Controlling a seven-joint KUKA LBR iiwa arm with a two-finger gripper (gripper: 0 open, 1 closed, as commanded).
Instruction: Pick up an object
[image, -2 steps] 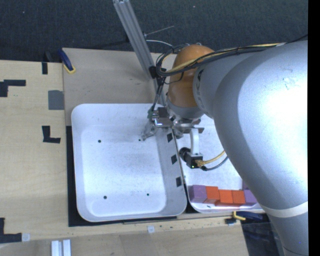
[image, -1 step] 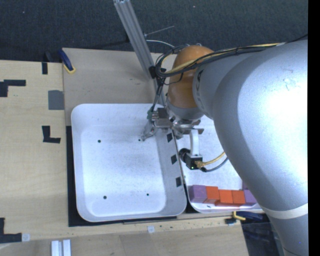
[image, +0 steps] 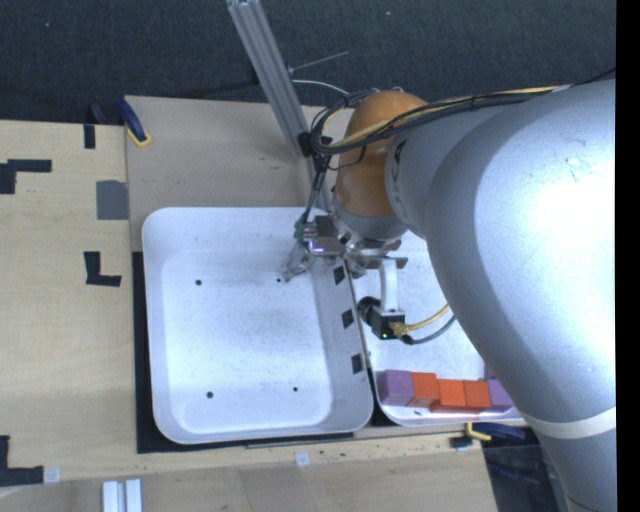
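- Light wooden bench (image: 60, 340) with black tape marks, set against a dark floor at the top of the view.
- Two shallow white bins side by side: left bin (image: 170, 300), right bin (image: 440, 345) largely covered by the grey arm (image: 520, 250).
- Orange band (image: 365, 150) above the wrist, cables looping around it.
- Gripper (image: 295, 265) positioned over the upper right part of the left bin, near the divider between bins; open or closed cannot be told, nothing visibly grasped.
- Row of blocks at the lower edge of the right bin: purple block (image: 398, 385), orange blocks (image: 450, 392) beside it, touching.
- Blocks well apart from the gripper.
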